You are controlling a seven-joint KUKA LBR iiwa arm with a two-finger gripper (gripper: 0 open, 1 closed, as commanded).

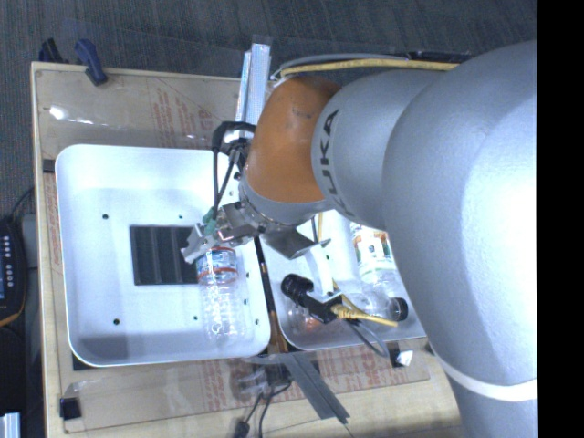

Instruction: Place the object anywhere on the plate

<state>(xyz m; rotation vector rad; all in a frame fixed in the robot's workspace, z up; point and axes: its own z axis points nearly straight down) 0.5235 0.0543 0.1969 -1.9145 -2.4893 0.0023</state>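
A clear plastic water bottle (220,292) is in the left white bin (91,181), its neck pointing up toward the wrist and its base toward the bin's front edge. My gripper (210,236) is shut on the bottle's neck, with a grey finger (195,245) on either side. The plate (157,255) is a dark rectangle on the floor of the left bin. It lies just left of the bottle, and the bottle's upper part overlaps its right edge. The orange-banded wrist (287,153) hangs over the divide between the bins.
The right white bin (310,340) holds a small bottle with an orange and white label (372,252) and some clear plastic items, largely hidden under the arm. The left bin has bare floor to the left of and behind the plate.
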